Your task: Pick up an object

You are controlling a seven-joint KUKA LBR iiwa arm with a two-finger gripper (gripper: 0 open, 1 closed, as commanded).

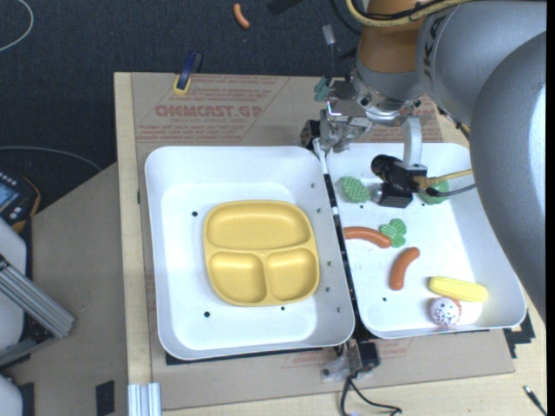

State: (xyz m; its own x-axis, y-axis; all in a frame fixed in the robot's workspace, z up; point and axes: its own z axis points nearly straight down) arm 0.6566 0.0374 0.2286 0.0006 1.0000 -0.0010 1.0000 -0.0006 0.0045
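My gripper hangs over the far left corner of the right bin, close to the wall between the two bins. Nothing shows between its fingers. In the right bin lie a green toy, an orange sausage, a second green piece, a darker orange sausage, a yellow banana-like piece and a small white speckled ball. The nearest of these, the green toy, lies a little in front and to the right of the gripper.
The left bin holds a yellow divided plate. The big grey arm fills the upper right. Outside the bins, a small orange piece and a blue-and-yellow item lie at the back.
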